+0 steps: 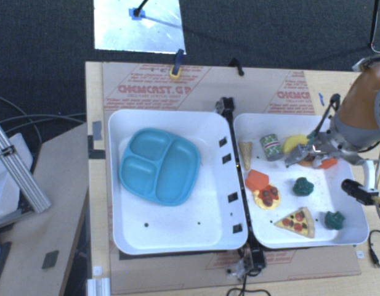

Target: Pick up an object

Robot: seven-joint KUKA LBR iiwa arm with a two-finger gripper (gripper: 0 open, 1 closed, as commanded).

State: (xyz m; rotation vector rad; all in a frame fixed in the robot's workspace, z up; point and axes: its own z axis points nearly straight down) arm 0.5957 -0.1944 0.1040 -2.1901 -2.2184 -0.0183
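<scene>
My gripper (304,155) is low over the back right part of the right bin (288,242), reaching in from the right. It sits just above an orange-red toy (323,163) and right beside a yellow toy (294,143). Its grey body hides part of both. A green can (271,147) lies to its left. Further forward lie a red block (257,179), a round pepperoni piece (267,197), a pizza slice (295,221) and two green broccoli pieces (303,187) (334,219). A tan cone (246,153) rests by the bin's left wall.
The left bin (134,239) holds a blue divided plate (159,165). A black divider with clips (234,165) runs between the bins. The arm's orange band (362,100) hangs over the right bin's back right corner. A black fitting (361,193) juts over the right rim.
</scene>
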